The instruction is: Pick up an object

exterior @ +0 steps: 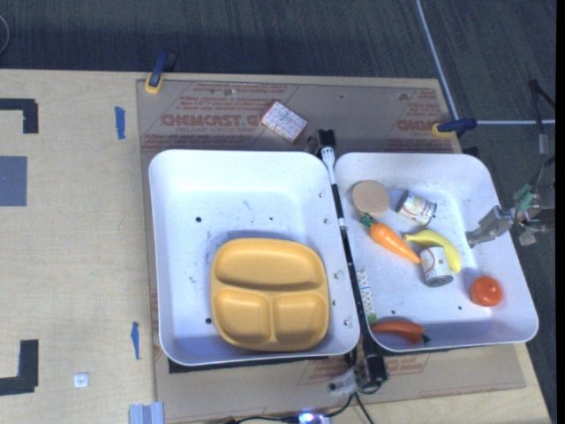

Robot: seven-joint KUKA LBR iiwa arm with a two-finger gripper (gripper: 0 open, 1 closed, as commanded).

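Gripper (491, 226) seen at right bin (494, 180) edge; open/shut can't be told, nothing seen held. Tomato (485, 291) sits apart from other items, so prob. best approached from straight above.

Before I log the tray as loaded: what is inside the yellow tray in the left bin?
The yellow tray shows three bare compartments, nothing lying in them. It rests on the left bin floor; what sits beneath the tray is covered.

Gripper (488, 230) enters at the view's right edge, low, fingers pointing toward the view's left. Metallic finger tips visible; wrist hardware with cabling sits behind them at the edge. Finger state not discernible.
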